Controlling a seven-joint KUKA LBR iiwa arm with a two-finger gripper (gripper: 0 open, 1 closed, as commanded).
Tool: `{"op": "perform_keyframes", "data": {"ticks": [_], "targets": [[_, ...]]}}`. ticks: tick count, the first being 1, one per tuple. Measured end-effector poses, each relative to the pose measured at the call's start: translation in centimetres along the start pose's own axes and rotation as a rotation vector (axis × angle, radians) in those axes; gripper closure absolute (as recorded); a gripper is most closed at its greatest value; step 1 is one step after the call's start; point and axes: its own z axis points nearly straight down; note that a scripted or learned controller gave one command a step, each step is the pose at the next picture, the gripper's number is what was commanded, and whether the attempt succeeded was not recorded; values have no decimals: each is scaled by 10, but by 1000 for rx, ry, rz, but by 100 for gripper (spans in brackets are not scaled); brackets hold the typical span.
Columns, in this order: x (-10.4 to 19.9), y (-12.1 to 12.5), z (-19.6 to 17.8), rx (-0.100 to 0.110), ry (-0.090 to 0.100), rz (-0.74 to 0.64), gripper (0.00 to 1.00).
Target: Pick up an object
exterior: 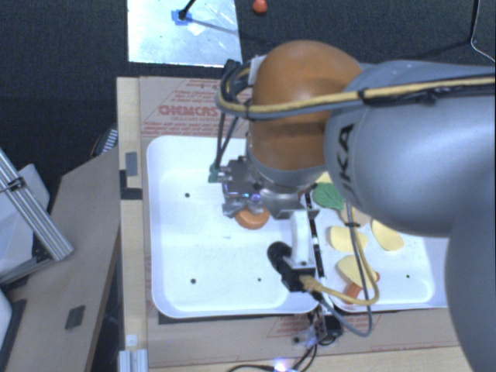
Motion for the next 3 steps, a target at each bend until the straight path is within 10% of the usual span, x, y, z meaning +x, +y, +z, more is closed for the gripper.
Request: {"op": "perform_keyframes", "data": {"ticks": [1,2,3], "targets": [[-81,-8,-6,2,-3,11,100],[-44,-9,55,8,-2,1,100],[41,10,-6,-4,1,-2,100]]}}
